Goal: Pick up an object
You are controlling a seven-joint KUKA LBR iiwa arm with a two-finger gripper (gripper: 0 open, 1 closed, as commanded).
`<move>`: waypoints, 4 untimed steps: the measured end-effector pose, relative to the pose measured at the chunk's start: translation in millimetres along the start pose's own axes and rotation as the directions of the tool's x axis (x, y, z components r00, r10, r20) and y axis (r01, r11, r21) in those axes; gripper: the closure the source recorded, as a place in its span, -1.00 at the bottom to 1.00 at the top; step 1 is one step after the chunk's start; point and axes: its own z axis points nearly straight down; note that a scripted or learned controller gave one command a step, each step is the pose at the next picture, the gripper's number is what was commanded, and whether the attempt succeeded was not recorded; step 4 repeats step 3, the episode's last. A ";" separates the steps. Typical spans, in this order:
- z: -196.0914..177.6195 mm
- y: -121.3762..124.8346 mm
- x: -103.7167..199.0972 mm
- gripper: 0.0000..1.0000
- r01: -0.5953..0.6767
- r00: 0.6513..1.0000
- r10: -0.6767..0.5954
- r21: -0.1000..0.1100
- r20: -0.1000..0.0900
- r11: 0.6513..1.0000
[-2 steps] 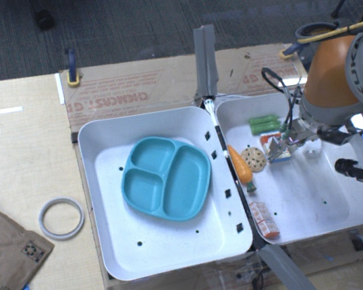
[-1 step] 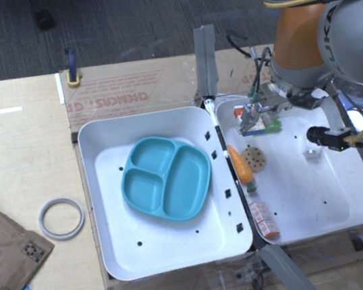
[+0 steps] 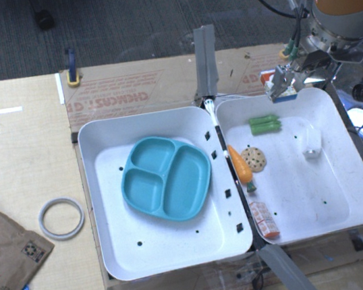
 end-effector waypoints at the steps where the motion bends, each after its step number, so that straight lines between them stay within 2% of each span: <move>1: -19.7 29.0 -17.3 1.00 0.087 0.996 -0.087 -0.001 0.001 0.996; 2: -55.2 7.5 -23.4 1.00 0.035 0.999 -0.035 -0.001 0.000 0.999; 3: 72.0 -31.0 20.0 1.00 0.236 0.972 -0.236 0.001 -0.002 0.972; 4: 72.0 -31.0 20.0 1.00 0.236 0.972 -0.236 0.001 -0.002 0.972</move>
